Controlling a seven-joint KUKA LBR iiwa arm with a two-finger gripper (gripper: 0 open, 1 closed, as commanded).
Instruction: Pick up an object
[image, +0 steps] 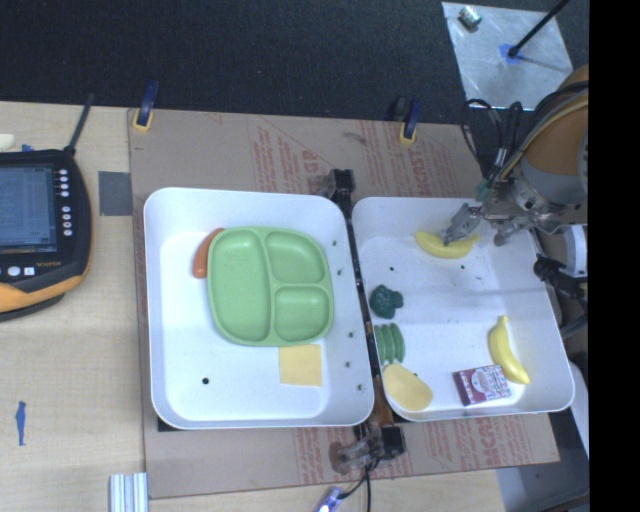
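Observation:
My gripper (461, 232) hangs over the far part of the right bin (450, 300), its tips down at a small yellow banana-shaped piece (441, 245). The piece lies on the bin floor right at the tips; whether it is gripped I cannot tell. Further objects in the right bin: a yellow banana (507, 351) at the right, a small red and white box (484, 385) near the front, a pale yellow round piece (406, 387), a green ridged piece (388, 342) and a dark green lump (385, 299) along the left wall.
The left bin (175, 300) holds a green divided plate (270, 285), an orange object (201, 255) half under its left edge and a yellow square slice (301, 365). A teach pendant (35, 225) lies on the bench at the far left. Clamps sit between the bins.

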